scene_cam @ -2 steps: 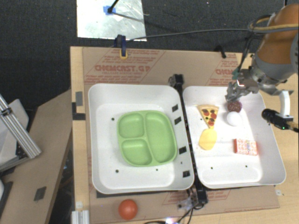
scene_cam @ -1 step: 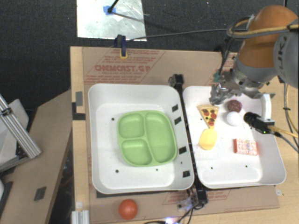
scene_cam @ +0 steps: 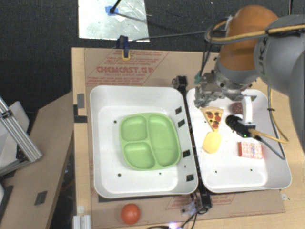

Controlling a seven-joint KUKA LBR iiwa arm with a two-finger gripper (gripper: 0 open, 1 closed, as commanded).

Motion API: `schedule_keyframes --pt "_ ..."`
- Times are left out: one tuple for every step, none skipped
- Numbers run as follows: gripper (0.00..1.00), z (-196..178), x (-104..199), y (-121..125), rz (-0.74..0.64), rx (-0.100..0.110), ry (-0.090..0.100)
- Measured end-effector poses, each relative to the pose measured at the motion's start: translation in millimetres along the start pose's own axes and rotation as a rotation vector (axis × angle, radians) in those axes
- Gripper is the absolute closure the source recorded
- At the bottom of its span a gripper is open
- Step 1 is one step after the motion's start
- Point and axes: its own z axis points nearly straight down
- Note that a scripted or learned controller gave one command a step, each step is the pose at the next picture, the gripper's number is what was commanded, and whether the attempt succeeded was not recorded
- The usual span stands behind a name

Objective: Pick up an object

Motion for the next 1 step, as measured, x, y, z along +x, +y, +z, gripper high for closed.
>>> schedule_keyframes --pt "1.00 12.4 48.7 -2.8 0.002 0.001 -0.001"
